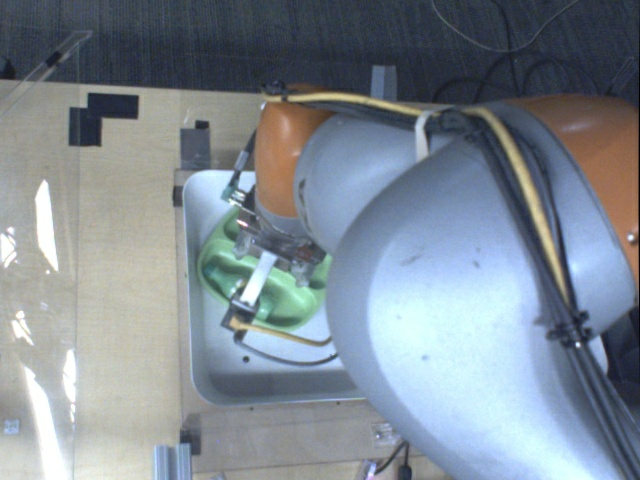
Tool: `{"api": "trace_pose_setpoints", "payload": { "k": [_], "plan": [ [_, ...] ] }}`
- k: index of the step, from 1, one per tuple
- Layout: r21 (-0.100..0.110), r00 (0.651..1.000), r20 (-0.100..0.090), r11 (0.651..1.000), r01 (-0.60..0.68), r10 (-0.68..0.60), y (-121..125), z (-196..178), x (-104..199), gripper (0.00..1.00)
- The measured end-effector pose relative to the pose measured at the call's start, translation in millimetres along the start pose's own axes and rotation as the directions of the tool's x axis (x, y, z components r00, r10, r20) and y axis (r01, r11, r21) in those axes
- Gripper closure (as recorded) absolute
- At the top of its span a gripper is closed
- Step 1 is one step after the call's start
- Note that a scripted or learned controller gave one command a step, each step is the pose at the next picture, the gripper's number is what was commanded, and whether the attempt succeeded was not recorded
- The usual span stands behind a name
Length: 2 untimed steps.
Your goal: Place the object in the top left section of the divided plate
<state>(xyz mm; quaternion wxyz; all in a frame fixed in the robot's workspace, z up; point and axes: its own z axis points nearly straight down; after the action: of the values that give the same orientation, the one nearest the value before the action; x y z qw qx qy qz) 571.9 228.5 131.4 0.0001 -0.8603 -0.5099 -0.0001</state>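
Left of centre in the frame, the end effector point(270, 245) hangs low over the green divided plate point(214, 268) inside a white bin point(214, 373); whether it is open or closed cannot be told.

White bin point(212, 373) on a pale wood bench point(110, 288). Black step-shaped mark point(100, 115) near the bench's far left end. Clear sheet point(35, 298) standing at the left. Small grey metal post point(196, 146) just behind the bin. Dark floor point(250, 18) beyond.
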Motion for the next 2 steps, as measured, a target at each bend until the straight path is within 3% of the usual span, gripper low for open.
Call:
{"api": "trace_pose_setpoints", "payload": {
  "k": [2],
  "plan": [
    [0.000, 1.000, 0.001, 1.000, 0.001, -0.001, 0.0, 0.3, -0.2, 0.00]
  ]
}}
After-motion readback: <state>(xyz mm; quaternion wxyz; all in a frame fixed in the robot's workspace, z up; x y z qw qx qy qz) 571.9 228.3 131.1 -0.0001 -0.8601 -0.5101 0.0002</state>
